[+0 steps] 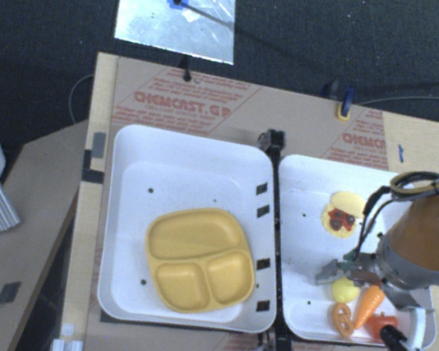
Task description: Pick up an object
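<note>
Arm: grey, orange band, reaches over the right bin [311, 227], wrist bent down toward that bin's near side.
Hand [344, 275]: low in the right bin, just above the yellow ball [343, 291]; whether it is spread or pressed together, I cannot tell.
Right bin, four things: yellow ball, toy carrot [368, 306] touching the ball, orange ring [341, 318] in front of the ball, yellow-and-red toy [342, 214] behind the ball.
Left bin [142, 191]: one yellow divided plate [200, 258], three compartments.
</note>
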Available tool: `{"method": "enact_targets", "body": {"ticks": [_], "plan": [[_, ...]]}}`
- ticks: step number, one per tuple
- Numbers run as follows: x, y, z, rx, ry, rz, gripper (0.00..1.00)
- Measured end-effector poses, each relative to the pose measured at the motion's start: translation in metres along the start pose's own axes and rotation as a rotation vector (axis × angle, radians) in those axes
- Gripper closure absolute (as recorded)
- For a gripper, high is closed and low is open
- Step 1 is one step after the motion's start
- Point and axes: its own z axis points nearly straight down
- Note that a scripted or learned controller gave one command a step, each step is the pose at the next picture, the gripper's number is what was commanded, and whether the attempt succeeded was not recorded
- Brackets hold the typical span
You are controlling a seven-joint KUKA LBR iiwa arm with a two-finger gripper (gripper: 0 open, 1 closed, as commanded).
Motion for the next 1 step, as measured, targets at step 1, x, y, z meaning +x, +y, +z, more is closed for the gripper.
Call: {"method": "enact_targets", "body": {"ticks": [1], "plan": [[0.0002,0.0014,-0.0111,-0.004,0.000,0.000,1.00]]}}
